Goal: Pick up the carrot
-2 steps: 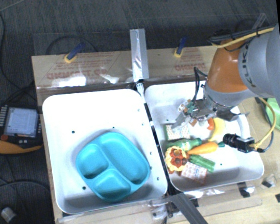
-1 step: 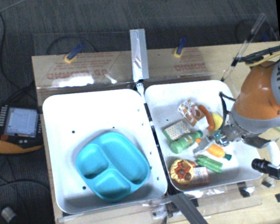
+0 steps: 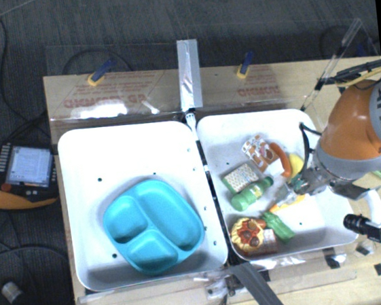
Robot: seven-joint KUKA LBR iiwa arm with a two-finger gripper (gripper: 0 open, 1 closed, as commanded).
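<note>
Camera view: gripper point(image 3: 302, 185) (finger state cannot be told) sits amid clutter; it could grab the green bottle point(image 3: 251, 193) instead of the carrot point(image 3: 279, 155).

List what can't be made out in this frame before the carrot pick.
- Gripper, camera view: the wrist hides its tip, so jaws open or shut is unreadable.
- Carrot: partly covered by the packet; full length unclear.
- Round tin: label too small to read.
- Arm: cut off at the right edge.

Carrot point(image 3: 284, 204) partly under the hand point(image 3: 302, 185); arm point(image 3: 359, 132) cut by right edge.
</note>
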